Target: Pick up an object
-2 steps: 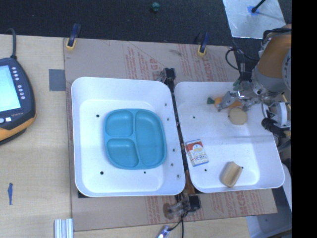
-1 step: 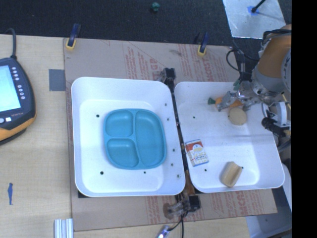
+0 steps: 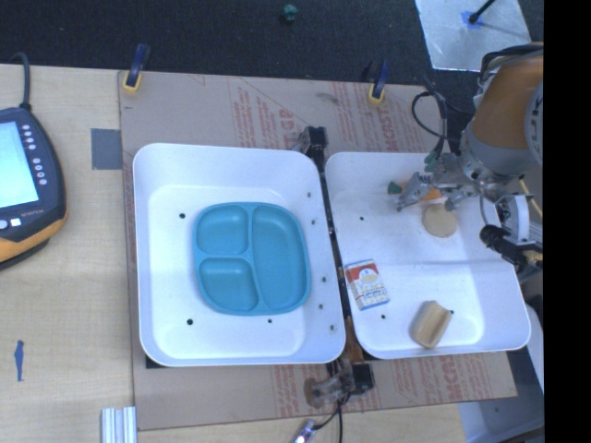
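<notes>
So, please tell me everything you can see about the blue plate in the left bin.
The blue plate is a rounded rectangle of light blue, plastic by its look, with three compartments: one long on the right side, two smaller on the left. It lies flat, face up, slightly turned, near the middle of the left white bin. All three compartments look bare. It touches only the bin floor; the pincer is over the other bin.

two white bins sitting side by side, one blue divided plate, one small red-and-white card, one tan block, one round tan disc, two blue clamps
</notes>
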You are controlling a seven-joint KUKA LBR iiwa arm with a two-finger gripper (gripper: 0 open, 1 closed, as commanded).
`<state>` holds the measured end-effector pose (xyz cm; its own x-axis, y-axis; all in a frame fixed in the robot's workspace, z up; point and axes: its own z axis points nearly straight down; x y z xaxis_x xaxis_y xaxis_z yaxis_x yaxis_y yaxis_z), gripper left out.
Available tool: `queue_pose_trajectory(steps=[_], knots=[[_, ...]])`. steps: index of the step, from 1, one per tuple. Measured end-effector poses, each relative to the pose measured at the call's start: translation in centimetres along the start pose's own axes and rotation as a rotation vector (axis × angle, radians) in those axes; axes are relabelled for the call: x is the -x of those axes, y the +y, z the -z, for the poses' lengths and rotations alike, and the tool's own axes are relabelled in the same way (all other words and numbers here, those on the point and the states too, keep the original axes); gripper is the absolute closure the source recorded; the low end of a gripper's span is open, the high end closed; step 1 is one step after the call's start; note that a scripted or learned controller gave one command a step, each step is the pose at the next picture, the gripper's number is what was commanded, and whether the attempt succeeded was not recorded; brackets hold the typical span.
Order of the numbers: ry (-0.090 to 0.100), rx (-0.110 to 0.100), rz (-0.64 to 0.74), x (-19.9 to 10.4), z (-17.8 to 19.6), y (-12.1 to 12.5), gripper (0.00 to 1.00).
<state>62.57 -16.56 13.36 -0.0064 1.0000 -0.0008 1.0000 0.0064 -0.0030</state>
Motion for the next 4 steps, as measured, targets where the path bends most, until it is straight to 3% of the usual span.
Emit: queue_pose_trajectory(steps=[1,2,3,4], knots=[[0.001,-0.002,-0.001,1.6,-4.2,3.0,0.00],[0.000,-0.002,0.000,-5.4,-1.4,2.7,0.00],[0.001,0.001,-0.001,-5.2,0.2,3.1,0.00],[0.000,0.000,0.001,-5.2,1.3,3.1,1.00]])
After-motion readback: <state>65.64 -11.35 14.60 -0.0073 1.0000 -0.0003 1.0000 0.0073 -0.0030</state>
